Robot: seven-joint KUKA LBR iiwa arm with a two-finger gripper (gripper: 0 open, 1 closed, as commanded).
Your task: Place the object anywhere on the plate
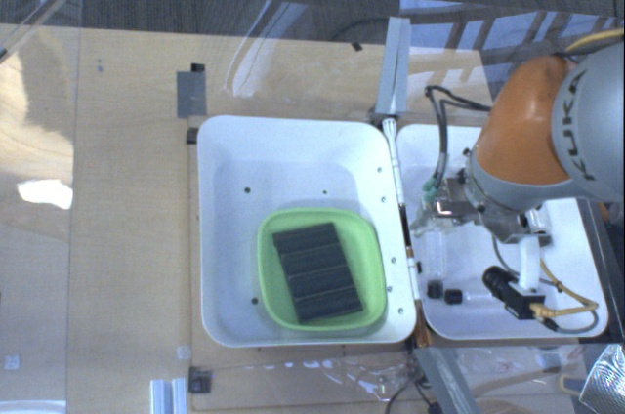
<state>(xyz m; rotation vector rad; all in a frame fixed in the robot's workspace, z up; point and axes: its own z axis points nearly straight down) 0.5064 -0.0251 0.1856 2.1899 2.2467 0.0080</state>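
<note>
Closest to our lens, at the near end of the left bin, sat the green plate, and on it the black ridged block, which lay flat and slightly askew with the whole of it inside the plate's rim. That was where the task wanted it, and from how it lay we judged the job done, with no edge overhanging to tip it off.

Across the wall that divides the two bins, the claw hung low over the left side of the right bin, well apart from the block and with the plate's bin beside it. We could not tell how far open the claw was, for the wrist above hid most of it. It plainly had no hold of the block. We read that stance as parking: off to one side, the arm left the plate in open sight.

Higher up, the grey arm with its orange band reached in from the right and covered the far half of that bin.

Beyond both bins stretched the pale wooden table, and a grey metal post rose at the far end of the seam between them, set there, we supposed, to fix the bins in place.
</note>
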